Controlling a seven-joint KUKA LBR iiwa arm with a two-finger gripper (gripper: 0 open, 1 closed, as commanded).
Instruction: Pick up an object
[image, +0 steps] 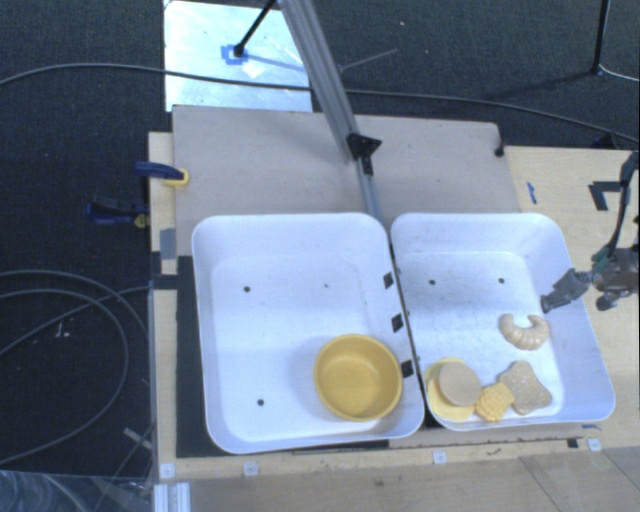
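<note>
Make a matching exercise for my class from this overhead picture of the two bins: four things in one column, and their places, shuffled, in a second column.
Things
1. round yellow bowl
2. pale curled croissant-shaped piece
3. tan round disc on a yellow base
4. dark two-finger gripper

Places
A. over the right rim of the right bin
B. near edge of the left bin, by the divide
C. near left corner of the right bin
D. right bin, right side, just below the gripper

Pairs: 1-B, 2-D, 3-C, 4-A
</note>
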